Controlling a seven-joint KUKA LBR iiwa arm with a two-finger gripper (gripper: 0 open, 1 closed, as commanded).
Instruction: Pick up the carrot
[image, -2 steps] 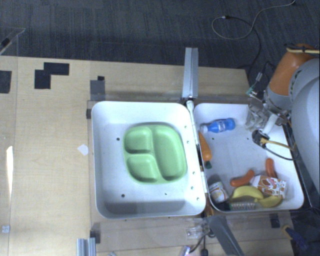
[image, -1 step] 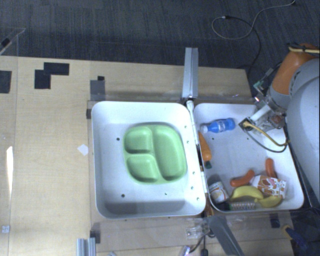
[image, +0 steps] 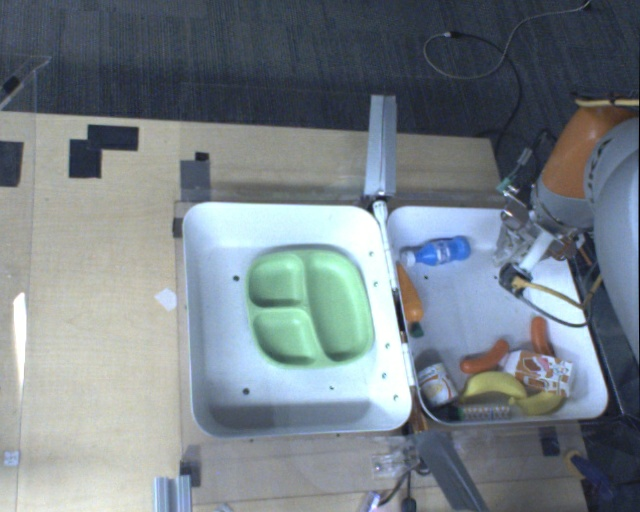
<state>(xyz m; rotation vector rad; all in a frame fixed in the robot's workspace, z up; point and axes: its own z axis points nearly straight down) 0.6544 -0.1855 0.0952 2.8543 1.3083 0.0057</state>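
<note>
The carrot (image: 407, 292) is lying in the right bin (image: 470, 310), resting along its left wall near the blue bottle (image: 440, 250). Nothing is gripping it, so I am judging the pick as not yet begun. My fingers (image: 516, 245) are hanging over the bin's far right part, well apart from the carrot. I cannot tell whether they are standing wide or narrow. Crossing over, lowering and closing are all remaining.

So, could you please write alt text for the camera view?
The claw hovers at the far right of the right bin, apart from the carrot lying along its left wall. A green plate sits in the left bin.
</note>
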